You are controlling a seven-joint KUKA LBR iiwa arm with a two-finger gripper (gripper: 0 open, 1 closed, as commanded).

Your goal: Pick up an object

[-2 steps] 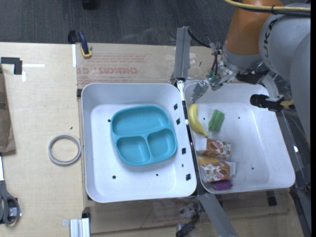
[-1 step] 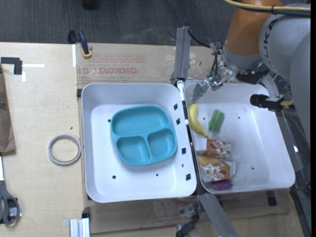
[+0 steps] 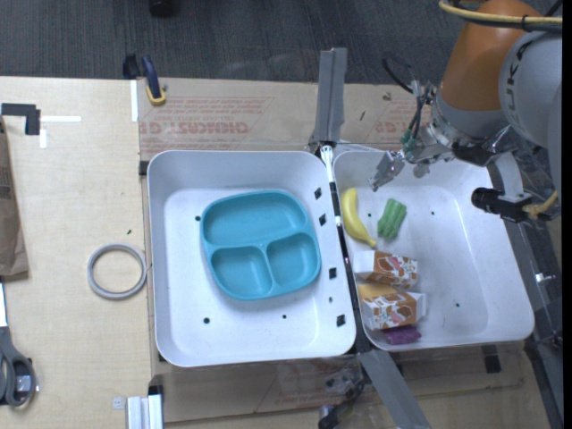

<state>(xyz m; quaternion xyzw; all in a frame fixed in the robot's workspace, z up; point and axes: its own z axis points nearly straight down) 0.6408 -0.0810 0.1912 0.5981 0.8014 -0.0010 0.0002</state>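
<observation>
Green pepper (image 3: 391, 218) just below pincer (image 3: 390, 170) | long axis near vertical in frame | pincer state: cannot tell

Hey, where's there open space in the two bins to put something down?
Right bin: its right half is bare, from the green object and snack packs across to the far wall. Its left edge is crowded with the banana, packs and purple item. Left bin: the blue tray leaves bare margins.
</observation>
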